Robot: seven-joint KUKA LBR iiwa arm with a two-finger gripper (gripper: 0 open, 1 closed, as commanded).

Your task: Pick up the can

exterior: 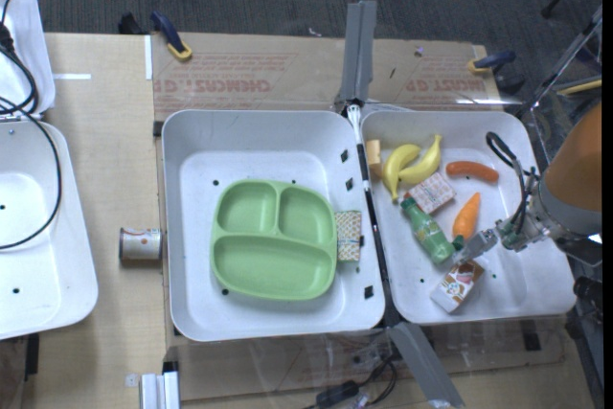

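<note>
Can point(140, 245): lies on its side on the bench, just outside the left bin's point(182, 206) left wall, touching or nearly so. Silver w/ an orange-ish end. Far from the gripper.
Gripper point(482, 244): inside the right bin point(536, 297), well right of the left bin. Low over the bin floor, next to the carrot's lower tip. Can't tell if it's open or closed, too small & blurry. Nothing seen in it.
Green plate point(275, 240): in the middle of the left bin, 3 parts.
Small patterned packet point(349, 235): at the plate's right edge, by the left bin's right wall.
Right bin stuff (all right of the left bin): bananas point(412, 164), sausage point(471, 171), carrot point(465, 215), green bottle point(425, 229), small carton point(457, 285), pink-white box point(433, 193).
Arm point(579, 177): comes in from the right, past the right bin's edge.
</note>
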